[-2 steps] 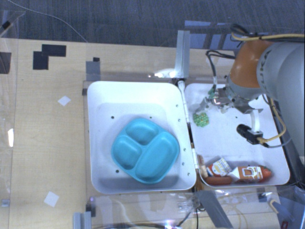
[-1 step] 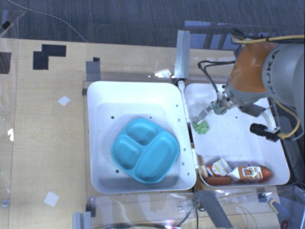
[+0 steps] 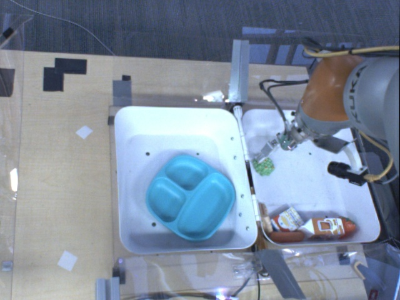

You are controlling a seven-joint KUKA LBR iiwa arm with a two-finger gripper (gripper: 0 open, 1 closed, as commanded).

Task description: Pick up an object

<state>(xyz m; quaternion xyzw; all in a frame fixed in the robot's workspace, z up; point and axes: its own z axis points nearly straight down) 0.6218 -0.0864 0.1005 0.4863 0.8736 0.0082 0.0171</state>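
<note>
The gripper (image 3: pixel 270 149) hangs in the right bin (image 3: pixel 312 186), just above a green object (image 3: pixel 264 166); finger state unclear.

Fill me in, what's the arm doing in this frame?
The KUKA arm reaches into the right bin, its end effector low near the bin's left wall, just above a small green object. Nothing is visibly gripped. Along that bin's near edge lie a small packet, a hot dog and a bottle. The left bin holds a blue divided plate, untouched.
</note>
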